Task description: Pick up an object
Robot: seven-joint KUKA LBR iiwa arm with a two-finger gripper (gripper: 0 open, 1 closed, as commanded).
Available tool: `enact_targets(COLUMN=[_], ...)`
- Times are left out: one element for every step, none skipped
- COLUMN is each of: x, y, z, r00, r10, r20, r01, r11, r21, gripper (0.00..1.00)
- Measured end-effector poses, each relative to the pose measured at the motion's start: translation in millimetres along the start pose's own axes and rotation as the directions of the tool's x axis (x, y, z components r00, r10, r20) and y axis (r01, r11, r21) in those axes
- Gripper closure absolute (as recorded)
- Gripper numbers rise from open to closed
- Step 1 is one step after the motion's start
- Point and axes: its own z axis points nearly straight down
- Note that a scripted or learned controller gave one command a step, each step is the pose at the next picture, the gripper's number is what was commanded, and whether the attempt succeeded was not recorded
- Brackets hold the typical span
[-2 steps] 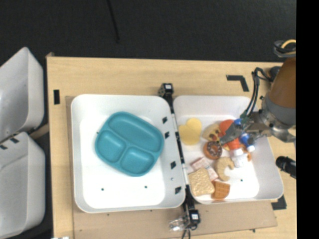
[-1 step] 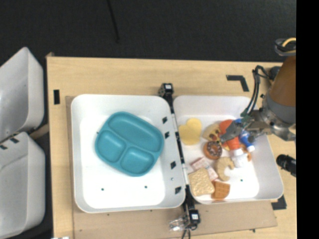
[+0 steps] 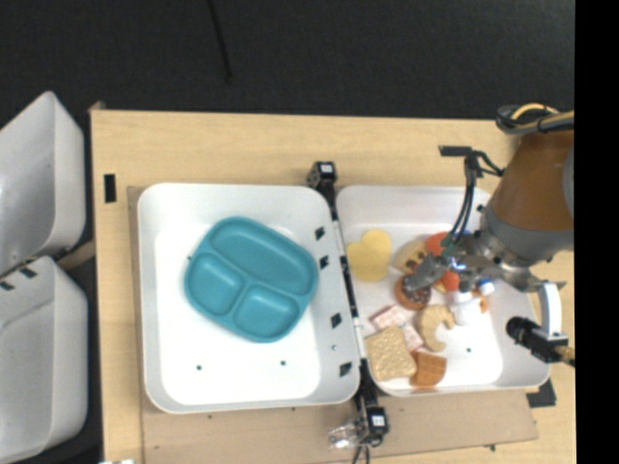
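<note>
The gripper (image 3: 427,279) hangs low over the right bin (image 3: 484,370), its dark metal tip down among the toy foods, at or just over a round brown piece (image 3: 414,295); how wide it stands, and whether it has hold of anything, cannot be told from this slant. An orange-red piece (image 3: 447,278) shows just beside the tip. Around it lies a heap of small items: a pale yellow heart-shaped piece (image 3: 368,255) to the left, a pink wrapped bit (image 3: 390,316), a tan cracker-like square (image 3: 392,352), a bitten cream-coloured biscuit (image 3: 434,324) and an orange-brown chunk (image 3: 428,367) toward the near edge. The arm (image 3: 530,201) comes in from the right, its orange band above the wrist, leaning down and leftward into the bin. In the left bin (image 3: 174,375) rests a teal divided plate (image 3: 251,278), well apart from the gripper.
</note>
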Motion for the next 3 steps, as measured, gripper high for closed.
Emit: enact_targets(x=[-1, -2, -2], y=[-3, 0, 2], z=[66, 80, 70], r00=[1.000, 1.000, 1.000], r10=[0.000, 0.003, 0.008], r20=[0.000, 0.002, -0.001], r01=[0.000, -0.002, -0.008], r11=[1.000, 1.000, 1.000], r21=[0.001, -0.015, -0.017], gripper=[0.00, 0.00, 1.00])
